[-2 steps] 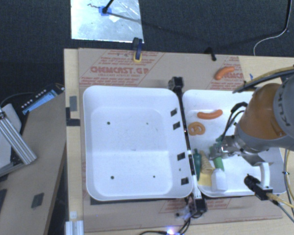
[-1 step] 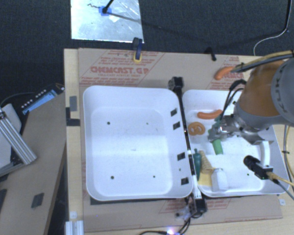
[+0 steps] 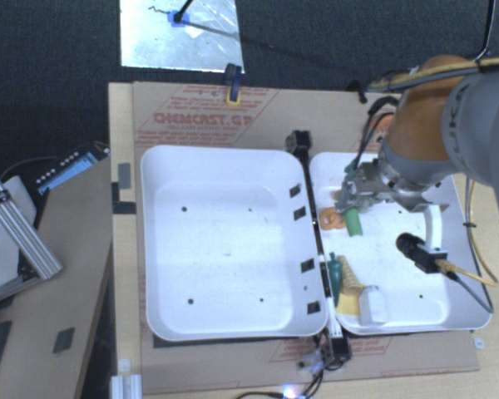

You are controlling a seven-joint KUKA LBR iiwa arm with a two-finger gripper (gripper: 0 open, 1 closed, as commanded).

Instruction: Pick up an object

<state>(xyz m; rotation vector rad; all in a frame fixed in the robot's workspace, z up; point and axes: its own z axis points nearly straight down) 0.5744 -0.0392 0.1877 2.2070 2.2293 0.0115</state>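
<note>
A: While the grey arm with its orange band [image 3: 424, 115] reaches in from the right of the frame, where does the gripper [image 3: 349, 199] sit?

B: Low in the right white bin [image 3: 399, 310], near its upper left corner, above a small green cylinder [image 3: 353, 224] and an orange piece [image 3: 328, 219]. Whether it is closed on anything, I cannot tell.

A: What could go wrong?

B: The green cylinder lies close to the divider [image 3: 314, 223]; a descent there may nudge it aside.

A: What is hard to read?

B: A dark green piece [image 3: 335, 274], a yellow block [image 3: 349, 298] and a pale white block [image 3: 372, 306] crowd the lower left corner of that bin; their shapes blur. The left white bin [image 3: 224, 239] lies beside it.
</note>
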